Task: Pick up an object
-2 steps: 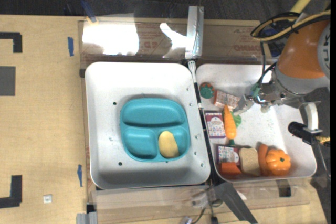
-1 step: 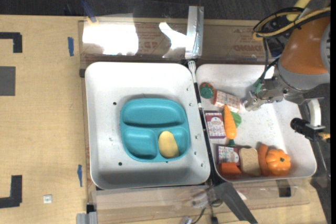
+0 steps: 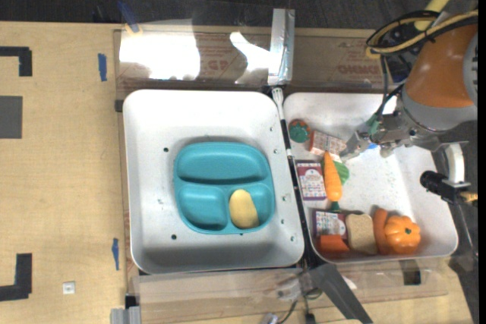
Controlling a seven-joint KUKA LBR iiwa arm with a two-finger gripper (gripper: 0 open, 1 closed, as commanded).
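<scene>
My gripper [image 3: 372,146] hangs over the upper middle of the right bin [image 3: 425,258], on the grey arm with the orange band [image 3: 444,80] that comes in from the right. It looks open, with nothing between its fingers. Just left of it lie a small printed packet [image 3: 326,141] and a green and red toy [image 3: 298,131]. A carrot [image 3: 332,177] lies below, beside a purple box [image 3: 310,180]. Along the front wall sit another small box [image 3: 328,223], a tan block [image 3: 361,233] and an orange pumpkin [image 3: 401,234].
The left bin [image 3: 144,163] holds a teal divided plate [image 3: 220,163] with a yellow potato-like piece [image 3: 243,209] in its lower right compartment. A ridge [image 3: 291,186] separates the bins. Bare white floor [image 3: 387,186] shows under the gripper. A clear panel [image 3: 197,49] stands behind.
</scene>
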